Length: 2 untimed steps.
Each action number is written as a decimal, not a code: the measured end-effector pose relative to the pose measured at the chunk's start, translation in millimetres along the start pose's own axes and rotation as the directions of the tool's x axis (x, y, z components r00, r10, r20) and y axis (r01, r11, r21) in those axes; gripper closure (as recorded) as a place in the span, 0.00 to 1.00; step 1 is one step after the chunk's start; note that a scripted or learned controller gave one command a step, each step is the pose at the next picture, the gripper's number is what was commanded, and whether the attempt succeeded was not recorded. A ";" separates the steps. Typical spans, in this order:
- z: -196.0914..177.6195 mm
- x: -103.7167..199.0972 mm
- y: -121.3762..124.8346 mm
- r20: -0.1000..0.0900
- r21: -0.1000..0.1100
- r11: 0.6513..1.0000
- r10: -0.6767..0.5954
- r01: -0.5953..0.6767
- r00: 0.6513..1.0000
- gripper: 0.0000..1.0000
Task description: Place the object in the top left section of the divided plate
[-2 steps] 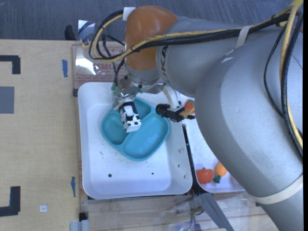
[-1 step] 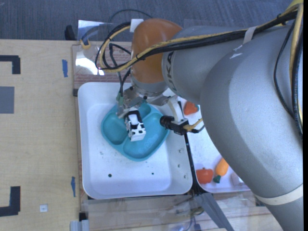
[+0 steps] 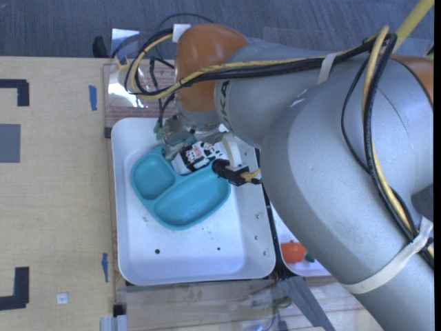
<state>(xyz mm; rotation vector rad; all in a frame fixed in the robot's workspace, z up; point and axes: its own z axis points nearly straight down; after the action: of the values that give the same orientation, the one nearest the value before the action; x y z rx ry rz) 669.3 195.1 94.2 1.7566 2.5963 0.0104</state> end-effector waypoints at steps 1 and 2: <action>-2.4 19.6 -61.4 0.001 -0.016 0.990 0.139 -0.139 0.990 1.00; -4.0 49.9 -118.9 0.002 -0.023 0.990 0.139 -0.139 0.990 1.00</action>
<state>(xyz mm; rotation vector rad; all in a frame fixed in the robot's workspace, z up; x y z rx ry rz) 540.3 197.1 97.0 1.9241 2.4550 0.0380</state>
